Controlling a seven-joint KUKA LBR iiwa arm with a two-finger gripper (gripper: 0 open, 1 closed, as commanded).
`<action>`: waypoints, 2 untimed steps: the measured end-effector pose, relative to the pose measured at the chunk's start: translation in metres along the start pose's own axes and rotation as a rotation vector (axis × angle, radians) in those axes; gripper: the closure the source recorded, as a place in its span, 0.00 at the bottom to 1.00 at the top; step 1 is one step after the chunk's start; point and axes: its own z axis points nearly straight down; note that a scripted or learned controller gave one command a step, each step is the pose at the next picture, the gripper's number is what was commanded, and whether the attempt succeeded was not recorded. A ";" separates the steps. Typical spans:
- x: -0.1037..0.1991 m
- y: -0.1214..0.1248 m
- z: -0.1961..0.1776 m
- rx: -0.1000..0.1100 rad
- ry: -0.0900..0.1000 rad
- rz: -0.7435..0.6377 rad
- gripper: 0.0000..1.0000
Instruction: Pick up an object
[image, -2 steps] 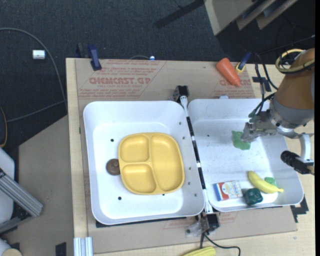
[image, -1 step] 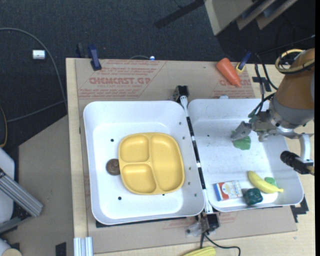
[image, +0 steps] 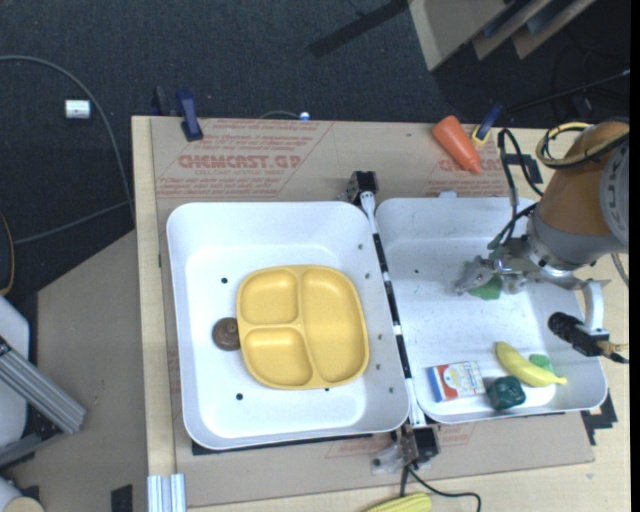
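Small green object (image: 488, 291) in the right bin (image: 440, 330), toward its far right part, on the white floor. Shape unclear; mostly hidden by the tool above it.

Gripper (image: 483, 281) right over that green object, metal fingers (image: 470, 279) splayed low against the bin floor. Green shows at the finger ends, but whether it sits between them or just beneath cannot be told. Finger spread also cannot be told from this angle.

Arm (image: 580, 200) comes in from the right edge, orange band above the wrist, grey wrist body angled down into the bin.

Rest of right bin: yellow banana (image: 527, 365) near the right near corner, lying at a slant. Dark green lumpy object (image: 505, 393) just beside the banana's near end. A second, lighter green bit (image: 541, 361) touching the banana's far side. Small box with a blue and red printed face (image: 456, 381) left of those, along the near wall.

Left bin (image: 200, 300): yellow divided plate (image: 300, 326), three compartments, near centre. Small brown round object (image: 226, 333) touching the plate's left edge.

On the bench beyond the right bin: orange carrot-shaped object (image: 458, 144).
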 end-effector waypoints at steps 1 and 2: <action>-0.025 0.053 -0.058 -0.006 -0.003 -0.002 0.00; 0.021 0.009 -0.001 -0.003 0.000 -0.002 0.00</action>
